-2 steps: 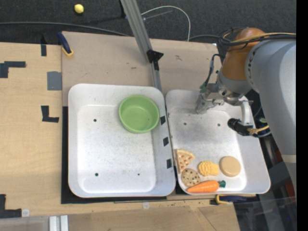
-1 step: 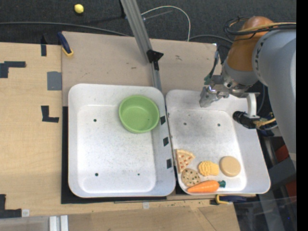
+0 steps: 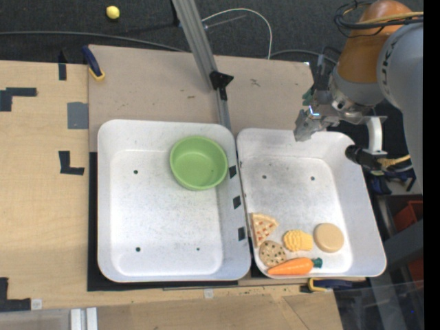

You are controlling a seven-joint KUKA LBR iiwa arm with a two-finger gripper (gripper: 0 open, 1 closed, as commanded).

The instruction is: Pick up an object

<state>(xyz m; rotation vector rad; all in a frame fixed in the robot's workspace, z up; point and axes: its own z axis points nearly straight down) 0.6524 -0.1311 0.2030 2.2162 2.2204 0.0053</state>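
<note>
1. Tabletop (image 3: 41, 184) carries left bin (image 3: 117, 205) and right bin (image 3: 357, 205), side by side.
2. Green bowl (image 3: 199, 162) sits in left bin, far-right corner.
3. End effector (image 3: 304, 128) above right bin's far edge; grip state: can't tell.
4. Right bin near edge: carrot (image 3: 292, 267), pizza slice (image 3: 262, 227), cookie (image 3: 272, 252), round bun (image 3: 329, 238), corn piece (image 3: 298, 240).

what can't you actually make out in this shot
- Claw, camera view: small and dark above the right bin's far rim; open or shut cannot be told.
- Arm: cut off by the right edge.
- Carrot: too small to tell whether it touches the cookie.
</note>
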